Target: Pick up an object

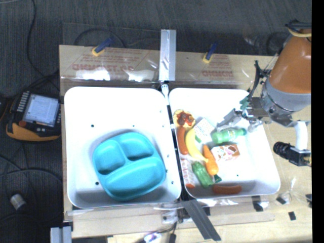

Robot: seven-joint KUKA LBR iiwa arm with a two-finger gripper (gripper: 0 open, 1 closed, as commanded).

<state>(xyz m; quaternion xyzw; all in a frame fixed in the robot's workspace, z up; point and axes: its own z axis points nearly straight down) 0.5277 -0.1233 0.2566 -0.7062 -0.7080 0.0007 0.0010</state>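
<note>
Camera view — the hand point(242, 116) hangs over the right bin point(263, 178), fingers spread open just above a green bottle point(229, 134) lying on its side, long axis running toward the bin's right wall.

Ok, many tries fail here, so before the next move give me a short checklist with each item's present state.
1. Gripper over the right bin: ok.
2. Target nearby: green bottle just below the gripper: ok.
3. Anything held between the fingers: cannot tell.
4. Bottle free of clutter: not ok, a white packet and a red-white packet crowd it.
5. Blue tray away in the left bin: ok.
</note>
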